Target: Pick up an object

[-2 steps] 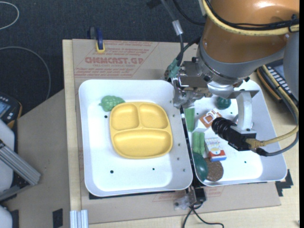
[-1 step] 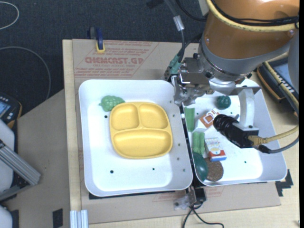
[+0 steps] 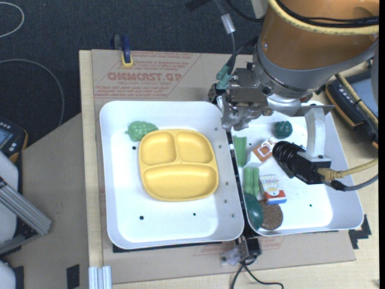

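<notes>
1. White bins: two shallow bins sit side by side on a printed cardboard sheet [image 3: 150, 71]. The gripper [image 3: 236, 118] hangs over their shared wall, at the far end of the right bin [image 3: 343, 203].
2. Gripper state: whether it is open or shut cannot be told from this view, and nothing is seen in its grasp.
3. Left bin [image 3: 120, 209], to the view's left of the gripper: it holds a yellow divided plate [image 3: 178, 164] with three compartments, lying flat near the middle. A green lumpy item [image 3: 141, 129] lies just beside the plate's far-left corner, well apart from the gripper.
4. Right bin, nearest the gripper: a pale green stick [image 3: 240, 151] lies directly in front of the gripper on the near side, close against the shared wall.
5. Right bin, farther along the same wall: a second green piece [image 3: 251, 182] lies beyond the stick, and beyond that a dark green item [image 3: 254, 212] lies beside a brown disc [image 3: 272, 217].
6. Right bin, to the view's right of the gripper: an orange and white box [image 3: 263, 150], a small carton [image 3: 272, 190] with red and blue print, and a teal round item [image 3: 282, 127].
7. Orientation of the pale green stick: its long axis runs along the shared wall, with one end pointing at the gripper and the other at the near rim. It lies flat.
</notes>
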`<move>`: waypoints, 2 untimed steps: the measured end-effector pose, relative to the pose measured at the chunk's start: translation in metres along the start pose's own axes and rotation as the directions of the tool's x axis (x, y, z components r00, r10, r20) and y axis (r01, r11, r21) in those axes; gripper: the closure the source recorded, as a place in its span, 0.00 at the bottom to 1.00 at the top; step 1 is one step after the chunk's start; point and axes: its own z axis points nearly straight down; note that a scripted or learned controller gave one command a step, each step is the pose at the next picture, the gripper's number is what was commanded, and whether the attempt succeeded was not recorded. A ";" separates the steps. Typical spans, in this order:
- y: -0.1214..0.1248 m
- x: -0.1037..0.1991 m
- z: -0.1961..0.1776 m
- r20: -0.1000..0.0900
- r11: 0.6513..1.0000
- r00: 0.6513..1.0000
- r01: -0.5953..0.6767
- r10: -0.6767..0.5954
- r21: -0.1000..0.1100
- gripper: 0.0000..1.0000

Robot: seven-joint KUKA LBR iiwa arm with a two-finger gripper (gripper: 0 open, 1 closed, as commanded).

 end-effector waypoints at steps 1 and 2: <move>-0.001 -0.038 0.088 0.004 1.000 1.000 -0.010 0.010 0.022 1.00; -0.002 -0.051 0.039 -0.001 1.000 1.000 -0.006 0.006 0.004 1.00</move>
